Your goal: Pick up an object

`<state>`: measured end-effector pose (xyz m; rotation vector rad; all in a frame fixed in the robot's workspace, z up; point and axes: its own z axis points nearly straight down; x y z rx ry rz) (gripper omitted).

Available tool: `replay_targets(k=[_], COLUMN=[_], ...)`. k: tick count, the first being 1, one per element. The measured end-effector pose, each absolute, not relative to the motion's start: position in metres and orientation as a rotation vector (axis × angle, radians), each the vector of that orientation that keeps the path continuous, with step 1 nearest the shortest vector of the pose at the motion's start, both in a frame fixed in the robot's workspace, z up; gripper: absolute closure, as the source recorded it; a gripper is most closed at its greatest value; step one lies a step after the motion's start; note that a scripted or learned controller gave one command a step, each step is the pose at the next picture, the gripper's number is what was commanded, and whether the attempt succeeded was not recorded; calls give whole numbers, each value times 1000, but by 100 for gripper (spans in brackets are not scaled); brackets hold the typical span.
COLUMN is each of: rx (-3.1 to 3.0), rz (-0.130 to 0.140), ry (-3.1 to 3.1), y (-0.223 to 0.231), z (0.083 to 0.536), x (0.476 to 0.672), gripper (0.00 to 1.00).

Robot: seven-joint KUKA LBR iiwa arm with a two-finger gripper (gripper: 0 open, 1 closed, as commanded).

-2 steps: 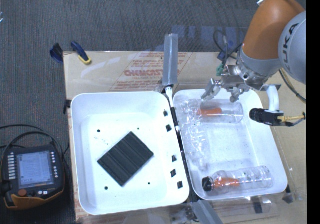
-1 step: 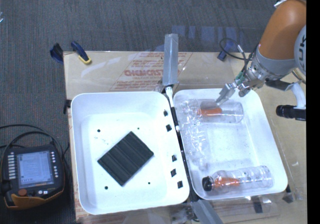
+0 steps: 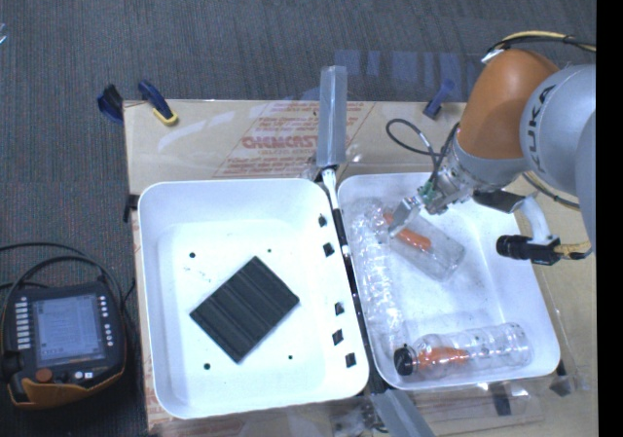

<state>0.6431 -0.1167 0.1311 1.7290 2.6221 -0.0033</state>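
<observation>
Reaching into the right bin [image 3: 545, 313], the hand [image 3: 428, 200] meets a clear plastic bottle [image 3: 421, 242] just beneath it; its opening and grip cannot be determined.

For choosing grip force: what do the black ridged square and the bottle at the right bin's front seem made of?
Black ridged square: probably rubber or foam, matte, with parallel grooves and no shine. Bottle: likely thin clear plastic, glossy; the bin shows through its wall and something orange sits inside.

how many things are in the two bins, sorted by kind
Clear bottles: 3, all in the right bin: one under the pincer at, one along the left wall, one at the front.
Black ridged pad: 1, left bin.
Total: 4
</observation>
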Motion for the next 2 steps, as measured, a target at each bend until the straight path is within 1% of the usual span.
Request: replay_targets(k=[1, 2], rx=[1712, 1721], rz=[-2, -4], ry=[2639, 2642], y=[-125, -125], z=[92, 97], x=[646, 645], gripper=[0, 100])
